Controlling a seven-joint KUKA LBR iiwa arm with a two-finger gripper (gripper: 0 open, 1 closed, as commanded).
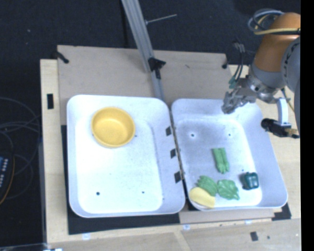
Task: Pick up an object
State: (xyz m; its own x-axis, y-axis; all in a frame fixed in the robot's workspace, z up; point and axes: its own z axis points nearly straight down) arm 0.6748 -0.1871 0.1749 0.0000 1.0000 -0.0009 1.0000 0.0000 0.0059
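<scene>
Above right bin's (pixel 261 140) far rim, gripper (pixel 231 105) hung, jaw state indiscernible; advised: descend squarely over green pod (pixel 220 160), isolated.

right bin: green stick (pixel 220 160) | 2 leafy greens (pixel 218 186) | yellow piece (pixel 201 197) | teal block (pixel 249 180)

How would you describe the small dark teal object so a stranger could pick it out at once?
Start at the right-hand white bin, the one nearest the arm, and look to its front right corner. The small dark teal block sits there, just right of the green leafy pieces. It is the only dark, boxy item; its neighbours are bright green or yellow and rounded.
</scene>
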